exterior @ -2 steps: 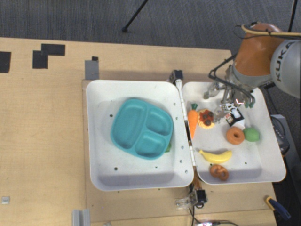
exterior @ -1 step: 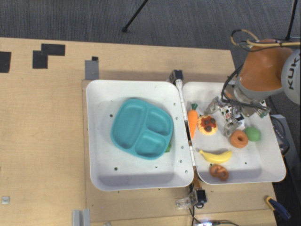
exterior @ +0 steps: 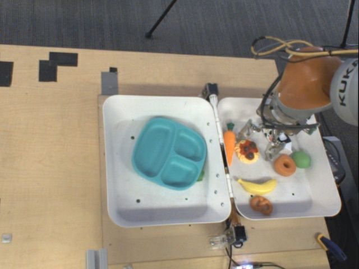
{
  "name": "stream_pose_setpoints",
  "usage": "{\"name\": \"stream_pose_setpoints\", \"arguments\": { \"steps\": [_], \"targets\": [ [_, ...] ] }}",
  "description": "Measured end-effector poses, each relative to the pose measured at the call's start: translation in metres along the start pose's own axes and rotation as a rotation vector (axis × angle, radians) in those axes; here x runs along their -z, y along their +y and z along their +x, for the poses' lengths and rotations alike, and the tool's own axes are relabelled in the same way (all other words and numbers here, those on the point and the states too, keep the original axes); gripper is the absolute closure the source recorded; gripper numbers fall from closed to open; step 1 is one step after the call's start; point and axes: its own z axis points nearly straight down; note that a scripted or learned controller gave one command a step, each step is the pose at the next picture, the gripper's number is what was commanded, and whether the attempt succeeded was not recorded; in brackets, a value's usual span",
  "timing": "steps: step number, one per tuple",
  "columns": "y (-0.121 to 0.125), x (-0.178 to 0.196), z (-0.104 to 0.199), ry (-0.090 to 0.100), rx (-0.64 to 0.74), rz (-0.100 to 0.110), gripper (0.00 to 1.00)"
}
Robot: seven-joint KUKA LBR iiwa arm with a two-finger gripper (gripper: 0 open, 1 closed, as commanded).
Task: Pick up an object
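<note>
Toy food is lying scattered in the right bin point(exterior: 328, 203), and I am hovering over its upper middle, my gripper point(exterior: 268, 139) just beside the small yellow-and-red piece point(exterior: 247, 151). My fingers are standing apart with nothing between them. I am judging that piece light, hard plastic, bumpy enough to pinch across its width. The carrot point(exterior: 229, 144) is looking slim and slick, the banana point(exterior: 257, 186) curved, the doughnut point(exterior: 285, 165) ringed. The teal tray point(exterior: 169, 152) is resting in the left bin point(exterior: 120, 206).
</note>
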Motion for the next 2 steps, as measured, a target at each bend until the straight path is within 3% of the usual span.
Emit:
{"name": "stream_pose_setpoints", "arguments": {
  "steps": [1,2],
  "targets": [
    [-0.017,0.0,0.072,0.003,-0.041,0.0,0.0],
    [-0.019,0.013,0.068,-0.005,-0.044,0.006,1.0]
  ]
}}
